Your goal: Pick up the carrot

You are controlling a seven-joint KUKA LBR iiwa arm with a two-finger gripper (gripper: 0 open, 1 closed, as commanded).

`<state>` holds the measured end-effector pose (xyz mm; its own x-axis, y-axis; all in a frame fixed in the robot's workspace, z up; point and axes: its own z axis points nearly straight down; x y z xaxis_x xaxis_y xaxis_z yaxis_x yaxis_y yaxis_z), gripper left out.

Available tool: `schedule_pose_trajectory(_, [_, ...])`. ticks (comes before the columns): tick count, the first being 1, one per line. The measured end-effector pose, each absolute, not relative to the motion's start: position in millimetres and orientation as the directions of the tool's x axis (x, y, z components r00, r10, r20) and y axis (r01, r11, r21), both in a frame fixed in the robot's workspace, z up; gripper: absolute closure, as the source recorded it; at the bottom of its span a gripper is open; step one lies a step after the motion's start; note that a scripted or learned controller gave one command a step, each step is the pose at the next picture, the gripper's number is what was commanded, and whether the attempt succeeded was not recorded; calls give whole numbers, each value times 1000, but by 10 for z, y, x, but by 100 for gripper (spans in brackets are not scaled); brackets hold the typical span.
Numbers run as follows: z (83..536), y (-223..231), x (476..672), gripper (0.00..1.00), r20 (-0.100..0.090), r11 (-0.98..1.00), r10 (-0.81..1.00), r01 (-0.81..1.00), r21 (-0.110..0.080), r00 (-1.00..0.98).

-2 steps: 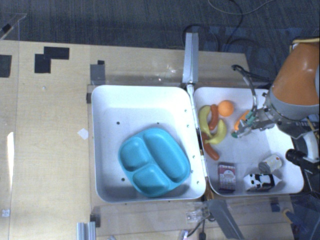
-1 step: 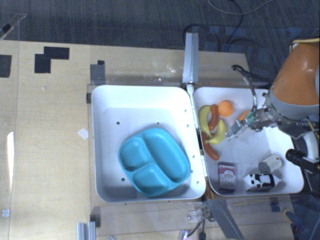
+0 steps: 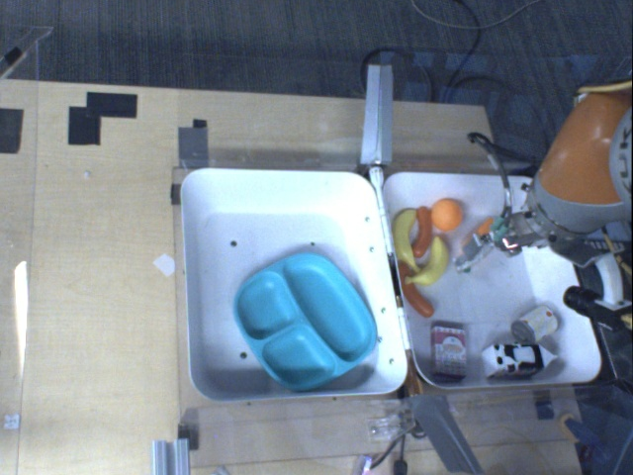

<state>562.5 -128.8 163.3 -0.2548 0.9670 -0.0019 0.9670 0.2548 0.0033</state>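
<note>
In the right bin (image 3: pixel 564 310), my gripper (image 3: pixel 469 255) reaches in from the right and hangs low over the bin floor, just right of the banana. A small orange piece (image 3: pixel 483 230), which looks like the carrot, shows right against the gripper's upper side, partly hidden by it. I cannot tell whether it is held. An orange-red elongated item (image 3: pixel 422 228) lies across the yellow banana (image 3: pixel 415 255), and a similar one (image 3: pixel 419 302) lies just below the banana.
An orange ball (image 3: pixel 447 215) sits at the back of the right bin. Along the front lie a dark box (image 3: pixel 448 349), a black-and-white toy (image 3: pixel 514 359) and a grey item (image 3: pixel 537 321). A blue divided plate (image 3: pixel 305 318) lies in the left bin (image 3: pixel 218 265).
</note>
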Motion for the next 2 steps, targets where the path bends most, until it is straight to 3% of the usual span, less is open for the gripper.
schedule_pose_trajectory(1, [895, -1451, 5864, 0, -6, 271, 963, 962, 13, -271])
schedule_pose_trajectory(2, [1015, -1431, 5886, 100, -6, 277, 961, 961, 17, -277])
